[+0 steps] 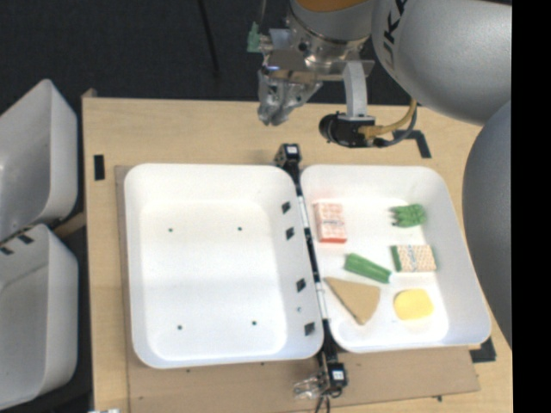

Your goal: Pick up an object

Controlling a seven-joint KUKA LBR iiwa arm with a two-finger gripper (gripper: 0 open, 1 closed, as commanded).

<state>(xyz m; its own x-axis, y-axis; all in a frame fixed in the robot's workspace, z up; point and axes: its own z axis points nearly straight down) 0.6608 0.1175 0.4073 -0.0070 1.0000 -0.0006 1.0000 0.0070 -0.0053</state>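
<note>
My gripper (pixel 277 106) hung high over the far edge of the bench (pixel 215 119), beyond both bins, with nothing between my fingers. They pointed down and seemed close together, though at that angle I could not tell how far apart they stood.

The two shallow white bins sat side by side, touching along a clipped seam. The left bin (pixel 146 231) had only small dark dots on its floor. Everything I might pick lay in the right bin (pixel 448 205), spread apart, which I judged would give my fingers room around each piece. Nearest the seam, towards the far side, was a small pink-and-white box (pixel 330 221); it carried print, too small to read. To its right, by the far right wall, sat a green ridged piece (pixel 408 215). In the middle lay a green bar (pixel 368 268), tilted, and just right of it a small patterned packet (pixel 413 257), its marking also unreadable. Nearer the camera a tan wedge (pixel 355 298) lay close to the seam, with a yellow block (pixel 413 304) to its right.

On my arm (pixel 430 41), part of the maker's lettering was visible, reading roughly "KU". I judged the pick had not begun.
</note>
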